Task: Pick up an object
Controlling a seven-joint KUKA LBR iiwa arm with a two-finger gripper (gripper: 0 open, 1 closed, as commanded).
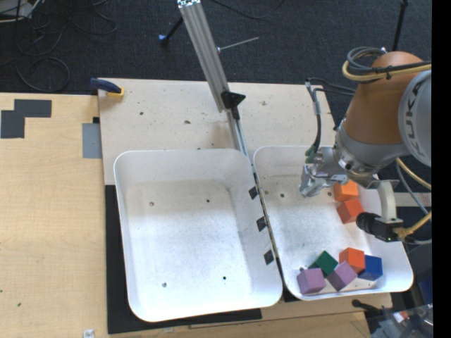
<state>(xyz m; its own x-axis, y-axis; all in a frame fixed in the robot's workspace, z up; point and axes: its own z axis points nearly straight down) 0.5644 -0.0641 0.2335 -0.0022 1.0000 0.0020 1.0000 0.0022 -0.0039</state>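
Note:
My gripper (311, 186) hangs over the upper part of the right bin (292, 231), its metal fingers pointing down and left of two orange blocks. One orange block (346, 189) lies just right of the fingers, and a darker orange-red block (350, 210) sits below it. I see nothing between the fingers. At the bin's front right corner lie a green block (325, 263), two purple blocks (311, 281) (342, 275), an orange block (352, 258) and a blue block (372, 267).
The left bin (190, 224) sits beside the right one, with a divider carrying black clips (259, 222) between them. A slanted aluminium bar (209, 55) rises from the back. The arm's orange-banded body (384, 108) overhangs the right bin's upper right.

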